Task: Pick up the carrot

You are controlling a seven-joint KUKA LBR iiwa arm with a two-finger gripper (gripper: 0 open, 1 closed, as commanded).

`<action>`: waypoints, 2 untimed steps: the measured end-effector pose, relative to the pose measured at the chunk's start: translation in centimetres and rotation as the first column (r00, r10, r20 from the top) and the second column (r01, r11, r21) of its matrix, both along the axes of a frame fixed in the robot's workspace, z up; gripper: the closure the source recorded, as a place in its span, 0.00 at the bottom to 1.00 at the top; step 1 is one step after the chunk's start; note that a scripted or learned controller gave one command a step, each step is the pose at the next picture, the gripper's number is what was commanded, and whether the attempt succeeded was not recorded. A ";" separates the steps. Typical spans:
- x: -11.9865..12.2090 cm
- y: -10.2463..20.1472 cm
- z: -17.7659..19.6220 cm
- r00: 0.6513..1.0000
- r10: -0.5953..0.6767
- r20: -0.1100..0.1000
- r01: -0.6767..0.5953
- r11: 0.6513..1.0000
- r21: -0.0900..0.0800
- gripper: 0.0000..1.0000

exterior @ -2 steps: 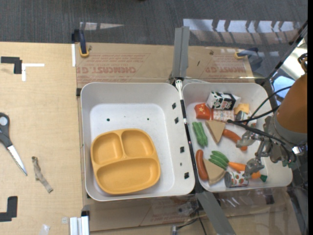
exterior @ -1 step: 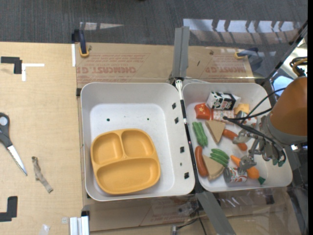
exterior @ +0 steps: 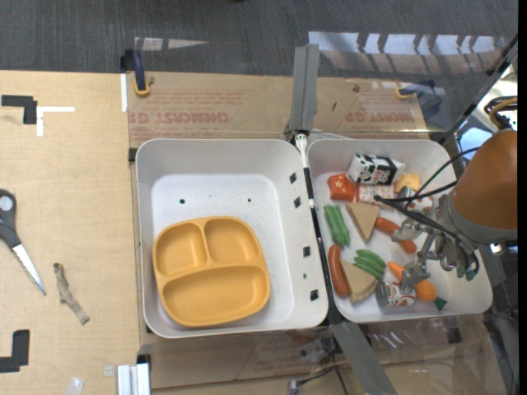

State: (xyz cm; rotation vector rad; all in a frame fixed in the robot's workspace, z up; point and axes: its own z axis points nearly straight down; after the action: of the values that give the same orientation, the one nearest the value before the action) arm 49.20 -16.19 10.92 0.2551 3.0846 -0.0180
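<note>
We look down on a table (exterior: 58, 179) with two white bins side by side. The left bin (exterior: 165, 163) holds a yellow divided plate (exterior: 212, 270); the right bin (exterior: 469, 303) is crowded with toy food. The carrot (exterior: 425, 290), orange with a small green tip, lies near the front right corner of that right bin, just beside a crumpled silver and red packet (exterior: 397, 296). Around it we see a green bean pod (exterior: 336, 225), a second green pod (exterior: 370, 262), a red sausage (exterior: 338, 270), two tan wedges like bread or cheese (exterior: 362, 219), a red piece (exterior: 341, 188) and a small black and white carton (exterior: 372, 169). The arm (exterior: 490, 183) reaches in from the right, its orange band above the bin's right side, and the claw (exterior: 426, 257) hangs low over the front right part of the bin, close above the carrot and the packet. Cables and metal parts clutter that spot, so we cannot tell how the claw is set, and nothing is plainly gripped in it. We judge the task to be at the approach or grasp stage: the arm is in the right region, but the carrot looks to be resting on the bin floor, not lifted. A secure grip and the lift are left, and the packet touching the carrot could get in the way.
</note>
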 end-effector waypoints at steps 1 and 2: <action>-0.1 -0.1 0.0 0.999 -0.033 -0.001 0.033 0.999 0.001 0.00; 0.2 0.1 1.1 1.000 -0.029 0.002 0.029 1.000 0.003 1.00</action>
State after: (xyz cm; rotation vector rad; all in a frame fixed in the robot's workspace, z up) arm 49.44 -16.12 12.02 0.2995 3.0790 -0.0134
